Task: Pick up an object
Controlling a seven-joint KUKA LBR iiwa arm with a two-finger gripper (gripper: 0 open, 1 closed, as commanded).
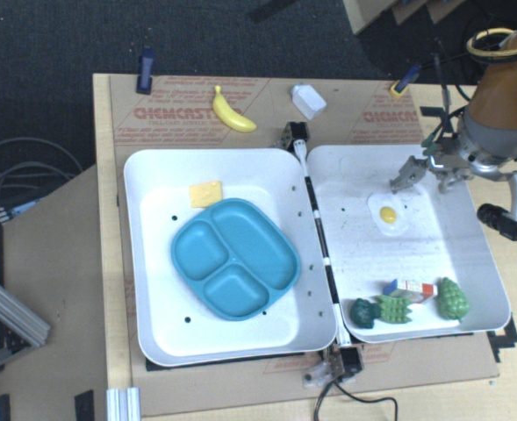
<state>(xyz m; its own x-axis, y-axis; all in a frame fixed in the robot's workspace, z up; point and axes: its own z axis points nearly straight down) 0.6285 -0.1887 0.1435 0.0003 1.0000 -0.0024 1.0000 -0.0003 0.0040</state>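
My gripper [429, 175] hangs over the far part of the right bin [469, 235], fingers spread open with nothing between them. A toy fried egg [388, 216] lies on the bin floor just in front and to the left of the gripper, apart from it. Along the bin's near edge lie a dark green toy [363, 312], a light green toy [399, 310], a small red, white and blue box [413, 288] and a green bumpy toy [452, 298].
The left bin [153, 235] holds a blue divided plate [233, 257] and a yellow slice [206, 194]. On the bench behind the bins lie a banana [233, 112], a white block [309, 101] and a blue clip [145, 70].
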